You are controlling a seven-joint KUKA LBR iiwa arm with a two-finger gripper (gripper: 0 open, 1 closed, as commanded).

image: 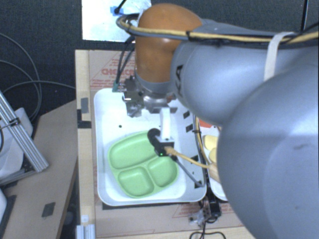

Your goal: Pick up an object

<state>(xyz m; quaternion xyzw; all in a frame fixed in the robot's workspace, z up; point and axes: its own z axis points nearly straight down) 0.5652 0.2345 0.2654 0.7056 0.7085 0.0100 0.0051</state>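
Dark floor surrounds a pale bench topped with a brown cardboard sheet with red print [107,71], and a pale paper sheet [114,11] lies on the floor beyond it, seen from the fixed camera above. On the cardboard sits the shallow white plastic bin on the left [100,133], and in its near half lies a light green plastic tray with three compartments [139,168], flat on the bin floor and close to the near wall. The grey arm with its orange band [159,39] comes in from the right and covers most of the second white bin [219,190], where something pale yellow [211,144], perhaps a soft object, peeks out beside the arm. The two-finger gripper [133,108] hangs over the far half of the left bin, just beyond the green tray's far edge; from this angle I cannot tell how far it is open, and nothing is visibly in its hold.
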